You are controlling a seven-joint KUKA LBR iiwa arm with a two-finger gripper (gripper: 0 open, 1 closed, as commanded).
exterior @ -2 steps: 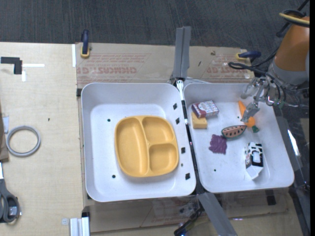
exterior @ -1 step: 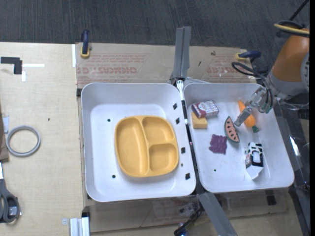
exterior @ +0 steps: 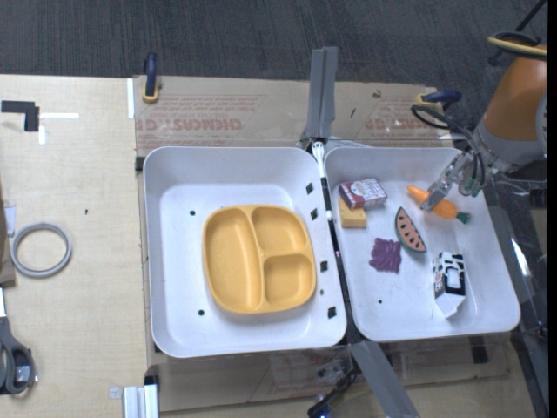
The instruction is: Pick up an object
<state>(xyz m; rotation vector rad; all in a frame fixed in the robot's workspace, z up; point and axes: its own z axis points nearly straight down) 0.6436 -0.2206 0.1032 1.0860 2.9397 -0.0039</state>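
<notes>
Bench of pale wood (exterior: 70, 320) with a brown cardboard sheet (exterior: 226, 111) under the bins' far edge; reversed printing on the cardboard, not readable.

Left shallow white bin (exterior: 174, 190): holds a yellow three-compartment plastic plate (exterior: 259, 258), nothing in its compartments.

Right shallow white bin (exterior: 487, 312): five small items, all apart from each other except two. Near the far-left corner, a small box with a purple-and-white printed label (exterior: 365, 192) resting against a tan sponge-like block (exterior: 353, 217); label print too small to read. Mid-bin, a toy watermelon slice (exterior: 410, 230), green rind, red face. Just beside it toward the front, a purple grape-like cluster (exterior: 385, 254). Near the right wall, a white carton with black markings (exterior: 450, 281), lying down; markings not legible.

Grey arm with orange band (exterior: 519, 94) enters from the right. Two-finger gripper (exterior: 448, 190) sits low at the far-right of the right bin, directly over an orange toy carrot with green tip (exterior: 439, 204). Whether the hand is apart or clamped: cannot tell; the carrot looks to lie on the bin floor.

Handling judgement: carrot likely light, rigid, smooth plastic, tapered, so it may squirt from a pinch. Best taken across the thicker middle, square to its length.

Off-bin: grey tape ring (exterior: 39, 249) on the bench at left.
</notes>
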